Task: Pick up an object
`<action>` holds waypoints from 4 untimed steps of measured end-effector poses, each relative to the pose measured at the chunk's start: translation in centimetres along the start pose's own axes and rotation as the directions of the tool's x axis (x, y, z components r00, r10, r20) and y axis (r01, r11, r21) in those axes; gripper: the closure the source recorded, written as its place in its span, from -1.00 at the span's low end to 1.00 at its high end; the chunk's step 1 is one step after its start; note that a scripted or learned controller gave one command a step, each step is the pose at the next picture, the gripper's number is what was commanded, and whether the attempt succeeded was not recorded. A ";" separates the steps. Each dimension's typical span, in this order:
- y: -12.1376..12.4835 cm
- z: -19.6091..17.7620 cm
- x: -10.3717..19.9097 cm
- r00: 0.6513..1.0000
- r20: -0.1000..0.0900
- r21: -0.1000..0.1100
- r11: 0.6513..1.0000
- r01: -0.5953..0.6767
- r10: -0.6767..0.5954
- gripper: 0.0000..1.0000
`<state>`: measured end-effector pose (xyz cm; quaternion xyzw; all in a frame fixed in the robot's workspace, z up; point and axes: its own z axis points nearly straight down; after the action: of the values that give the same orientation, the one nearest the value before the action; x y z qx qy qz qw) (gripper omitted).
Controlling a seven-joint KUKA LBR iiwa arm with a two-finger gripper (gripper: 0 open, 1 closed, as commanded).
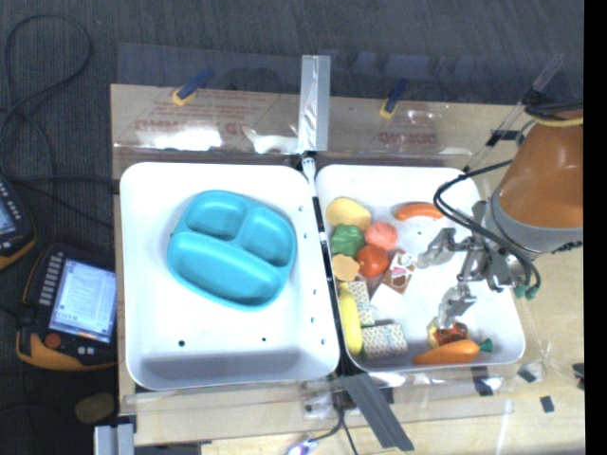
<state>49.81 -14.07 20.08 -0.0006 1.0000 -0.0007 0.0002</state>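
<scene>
We look down on a dark carpeted floor (285, 12) and a tan bench (142, 112) bearing two white bins. The left bin (142, 349) holds a blue divided plate (232, 246). In the right bin (493, 349), toy foods crowd toward nine o'clock, and a carrot (448, 352) lies at five o'clock. The gripper (448, 278) hangs above the bin's middle, fingers spread apart with nothing between them. At nine o'clock on the floor rests a pendant (71, 301).

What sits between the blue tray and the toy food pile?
The camera view shows the two bins' touching rims between the blue tray and the toy food.
</scene>
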 end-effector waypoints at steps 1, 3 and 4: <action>-1.6 9.5 -3.2 0.965 0.001 0.001 0.965 -0.264 0.264 -1.00; -3.3 10.0 -2.9 0.922 0.016 -0.001 0.922 -0.386 0.386 1.00; -4.3 -3.1 -2.1 0.866 0.002 0.001 0.866 -0.499 0.499 1.00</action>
<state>51.93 -18.35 23.15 0.2578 0.9662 -0.0012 0.0013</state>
